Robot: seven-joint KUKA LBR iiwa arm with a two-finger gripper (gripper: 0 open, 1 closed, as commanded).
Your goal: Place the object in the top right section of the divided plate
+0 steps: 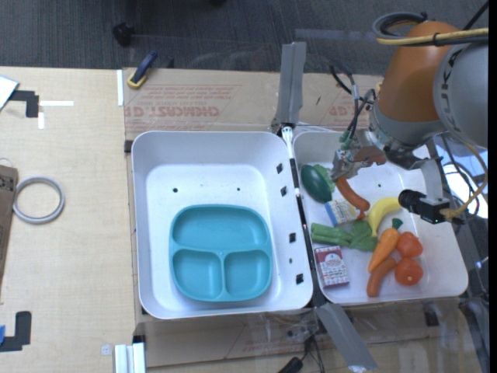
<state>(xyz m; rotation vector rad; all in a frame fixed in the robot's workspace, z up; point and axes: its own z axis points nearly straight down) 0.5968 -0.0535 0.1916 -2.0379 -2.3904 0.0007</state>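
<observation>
Camera view has the gripper low in the right bin, presumably there to pick; whether it is open or clenched I cannot tell; a red sausage, the likely target, lies just below it, right of the divided plate.

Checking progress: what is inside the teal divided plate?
Nothing lies in the divided plate; all three sections show bare teal. The toy foods sit in the right bin. No part is covered.

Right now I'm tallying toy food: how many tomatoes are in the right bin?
2: one tomato beside the carrot's top, the other tomato just below it. More may hide under the arm.
</observation>
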